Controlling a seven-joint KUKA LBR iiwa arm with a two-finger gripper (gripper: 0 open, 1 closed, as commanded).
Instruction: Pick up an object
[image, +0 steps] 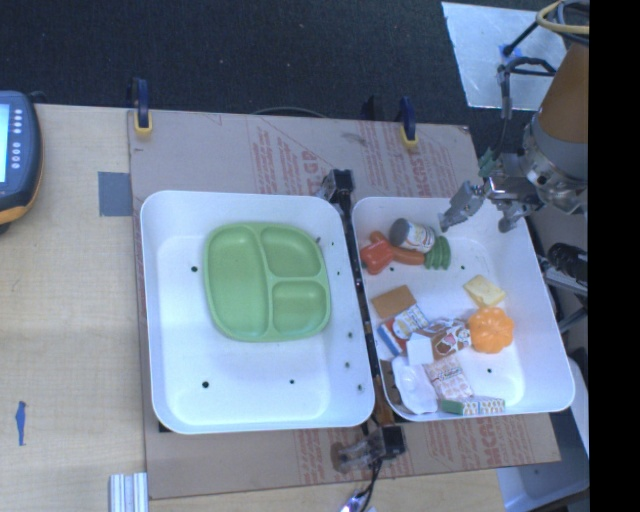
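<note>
Two-finger metal gripper spread open, empty, above the right white bin's far rim — could snag it descending.

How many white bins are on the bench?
2. The left bin holds a green divided plate; the right bin holds the small items, below the gripper.

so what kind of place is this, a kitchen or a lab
Most likely a robotics lab test bench, not a kitchen: two white bins clamped onto cardboard, toy food such as a carrot in the right one, and a teach pendant at the left edge.
</note>
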